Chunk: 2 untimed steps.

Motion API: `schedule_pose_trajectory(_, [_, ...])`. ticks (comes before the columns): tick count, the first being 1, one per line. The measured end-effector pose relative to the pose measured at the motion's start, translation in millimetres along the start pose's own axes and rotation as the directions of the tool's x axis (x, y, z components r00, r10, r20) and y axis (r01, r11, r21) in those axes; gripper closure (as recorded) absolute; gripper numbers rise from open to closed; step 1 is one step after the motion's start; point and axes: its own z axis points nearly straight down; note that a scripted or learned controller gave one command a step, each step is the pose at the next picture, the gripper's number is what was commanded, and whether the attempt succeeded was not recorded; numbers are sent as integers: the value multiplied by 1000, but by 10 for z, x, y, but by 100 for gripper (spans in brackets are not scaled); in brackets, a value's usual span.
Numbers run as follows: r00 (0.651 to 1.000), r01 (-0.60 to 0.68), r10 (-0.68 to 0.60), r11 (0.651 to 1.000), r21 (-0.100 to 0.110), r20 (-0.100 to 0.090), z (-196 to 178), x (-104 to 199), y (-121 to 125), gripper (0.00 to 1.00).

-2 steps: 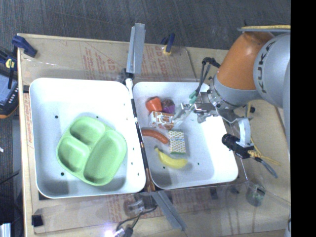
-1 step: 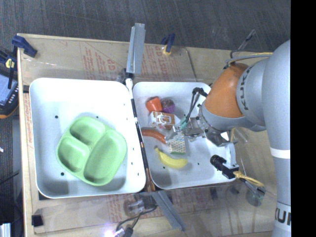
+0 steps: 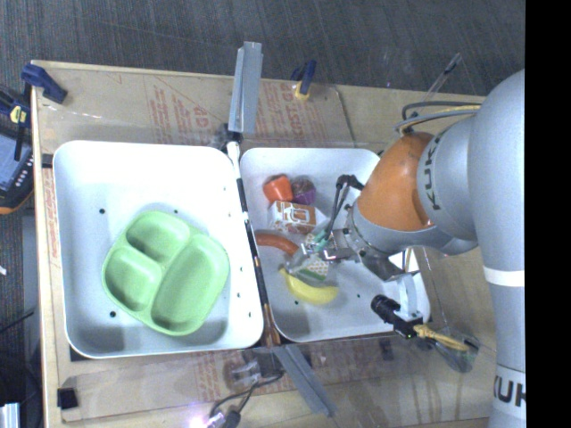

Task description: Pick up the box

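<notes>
One box (image 3: 293,215) in right bin (image 3: 357,163), gripper (image 3: 314,255) just below

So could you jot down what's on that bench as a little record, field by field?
left bin: holds a green divided plate
right bin: holds a small box, an orange item, a purple item, a sausage-shaped piece and a banana
arm: reaches in over the right bin
gripper: low between box and banana; grip unclear
</notes>
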Motion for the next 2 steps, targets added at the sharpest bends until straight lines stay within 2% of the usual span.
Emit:
schedule_pose_trajectory(1, [1000, 6, -6, 1000, 2, 1, -98, 0, 2, 100])
schedule_pose_trajectory(2, [966, 259, -259, 966, -4, 2, -1219, 785, -22, 100])
